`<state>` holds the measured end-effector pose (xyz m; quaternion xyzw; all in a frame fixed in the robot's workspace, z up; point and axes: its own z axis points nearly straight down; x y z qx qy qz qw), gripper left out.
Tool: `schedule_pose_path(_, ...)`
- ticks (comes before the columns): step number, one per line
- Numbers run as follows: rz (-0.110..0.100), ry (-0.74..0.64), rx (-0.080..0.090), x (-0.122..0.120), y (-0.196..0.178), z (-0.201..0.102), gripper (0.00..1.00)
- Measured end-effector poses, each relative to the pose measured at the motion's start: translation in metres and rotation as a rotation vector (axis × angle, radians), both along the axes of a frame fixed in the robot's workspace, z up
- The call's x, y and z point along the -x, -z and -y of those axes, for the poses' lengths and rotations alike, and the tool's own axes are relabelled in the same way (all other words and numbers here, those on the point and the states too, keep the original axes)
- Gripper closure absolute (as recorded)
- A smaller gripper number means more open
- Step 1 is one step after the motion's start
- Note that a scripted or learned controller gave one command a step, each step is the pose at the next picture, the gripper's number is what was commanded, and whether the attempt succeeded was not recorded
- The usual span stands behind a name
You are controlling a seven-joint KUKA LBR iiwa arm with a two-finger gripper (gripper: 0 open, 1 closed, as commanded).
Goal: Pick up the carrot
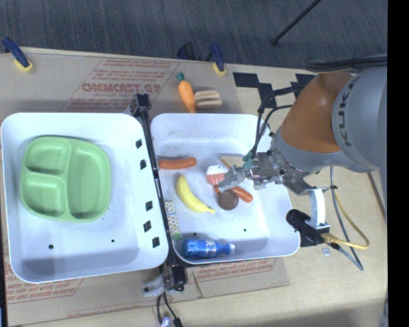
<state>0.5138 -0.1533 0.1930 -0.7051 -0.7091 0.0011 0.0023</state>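
Note:
The carrot [185, 95], orange with a small green top, lies on the cardboard just behind the right bin's [279, 240] far rim, outside the bin. My gripper [233, 180] is low inside the right bin, well in front of and to the right of the carrot. It hovers over a small cluster: a red and white piece [216, 176], a brown round piece [228, 200] and a short red-orange piece [243, 195]. Nothing can be seen held. The arm's grey and orange wrist [320, 125] covers the bin's right side.
A bun-like toy [208, 99] sits right beside the carrot. In the right bin lie a sausage [177, 162], a banana [191, 195] and a blue bottle [208, 248] at the front. The left bin [13, 251] holds a green divided plate [66, 178].

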Motion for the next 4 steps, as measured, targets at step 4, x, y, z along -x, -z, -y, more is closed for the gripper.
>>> schedule_pose_path(4, -0.001, 0.458, 0.002, -0.001, 0.002, -0.108, 0.00)
